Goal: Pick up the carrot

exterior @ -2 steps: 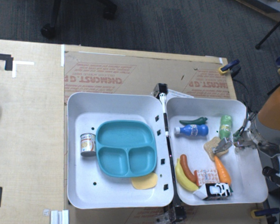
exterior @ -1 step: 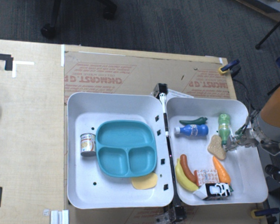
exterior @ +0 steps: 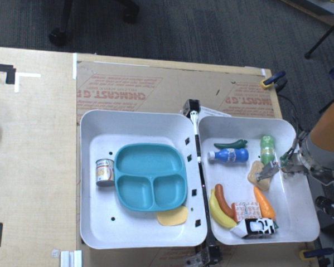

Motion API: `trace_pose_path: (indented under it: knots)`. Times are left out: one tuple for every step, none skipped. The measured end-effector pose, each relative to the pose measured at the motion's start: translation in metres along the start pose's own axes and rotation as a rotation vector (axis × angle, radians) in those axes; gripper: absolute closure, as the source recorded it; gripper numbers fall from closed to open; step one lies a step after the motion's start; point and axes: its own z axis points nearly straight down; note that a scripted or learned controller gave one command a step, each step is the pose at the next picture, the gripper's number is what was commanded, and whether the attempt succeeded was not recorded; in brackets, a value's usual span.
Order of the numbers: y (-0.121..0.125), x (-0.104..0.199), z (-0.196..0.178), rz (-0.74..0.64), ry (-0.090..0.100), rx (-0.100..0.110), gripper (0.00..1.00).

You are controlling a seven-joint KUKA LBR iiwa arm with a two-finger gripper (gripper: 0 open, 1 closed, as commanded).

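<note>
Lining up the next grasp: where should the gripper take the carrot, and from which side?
Grip the carrot across its thicker upper half, coming from above. It lies flat on the right bin's floor, with a box close on its left; the gripper is just above it.

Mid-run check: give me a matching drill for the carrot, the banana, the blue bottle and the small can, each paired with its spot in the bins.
Things:
1. carrot
2. banana
3. blue bottle
4. small can

Places:
A. left bin, left of the teal divided plate
B. right bin, near its upper left, below the green pepper
C. right bin, toward its right side, just below the gripper
D. right bin, lower left, beside the sausage

Pairs: 1-C, 2-D, 3-B, 4-A
</note>
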Motion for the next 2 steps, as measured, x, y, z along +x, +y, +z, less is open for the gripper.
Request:
trace_pose_path:
  knots:
    - [-0.0324,0.0658,0.0123,-0.008,-0.013,0.006,0.0]
    - [-0.0307,0.0646,0.0032,-0.004,-0.015,0.002,1.0]
